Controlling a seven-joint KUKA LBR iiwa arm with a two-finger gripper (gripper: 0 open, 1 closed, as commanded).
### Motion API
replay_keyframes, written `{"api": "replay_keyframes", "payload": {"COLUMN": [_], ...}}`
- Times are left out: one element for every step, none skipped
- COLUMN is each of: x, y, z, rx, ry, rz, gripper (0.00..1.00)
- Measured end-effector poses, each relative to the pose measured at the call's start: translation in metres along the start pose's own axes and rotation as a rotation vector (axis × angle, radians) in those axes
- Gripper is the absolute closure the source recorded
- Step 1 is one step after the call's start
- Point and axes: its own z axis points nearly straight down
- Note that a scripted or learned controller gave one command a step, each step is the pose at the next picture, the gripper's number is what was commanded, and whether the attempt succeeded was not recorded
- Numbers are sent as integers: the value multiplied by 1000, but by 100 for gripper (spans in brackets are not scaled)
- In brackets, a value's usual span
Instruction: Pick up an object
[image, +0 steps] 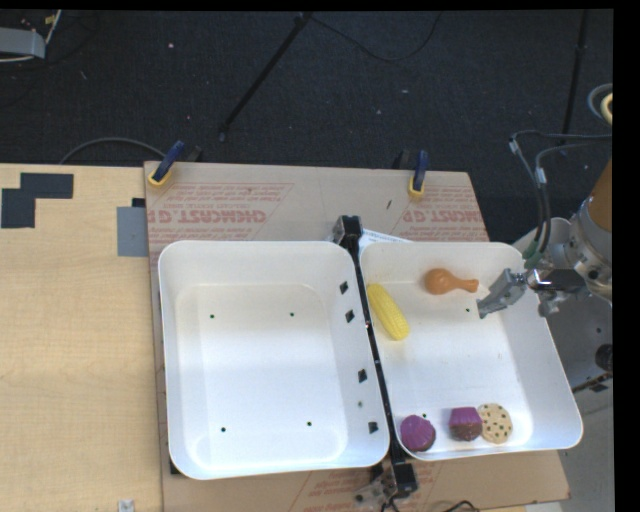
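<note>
While end effector (497, 297) hovers, drumstick (447, 282) lies beside it, apart.

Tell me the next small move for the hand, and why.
Probably slide the hand a little left and lower it toward the drumstick. The hand sits at the right bin's far right edge with nothing in it, and the drumstick is the nearest item, lying apart from the corn.
</note>
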Motion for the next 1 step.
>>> {"api": "replay_keyframes", "payload": {"x": [-62], "y": [26], "z": [96], "rx": [12], "ry": [2], "rz": [4], "gripper": [0]}}
